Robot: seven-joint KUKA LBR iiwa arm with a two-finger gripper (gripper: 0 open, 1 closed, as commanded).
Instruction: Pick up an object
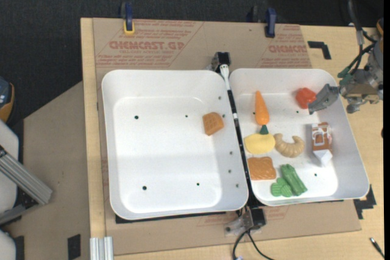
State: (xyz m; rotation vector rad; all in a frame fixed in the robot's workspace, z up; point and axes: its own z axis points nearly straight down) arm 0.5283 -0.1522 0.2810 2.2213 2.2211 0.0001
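Over the right bin's (341,189) far right rim hangs my pincer (323,98), grip state unclear. Seven items lie there; one orange block (212,123) in the left bin (122,192).

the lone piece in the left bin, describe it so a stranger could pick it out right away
Of the two white bins, take the left bin. Near its right wall, toward the far side, lies a small tan-orange bread-like chunk. It lies by itself there, while the carrot and the other toy foods crowd the right bin.
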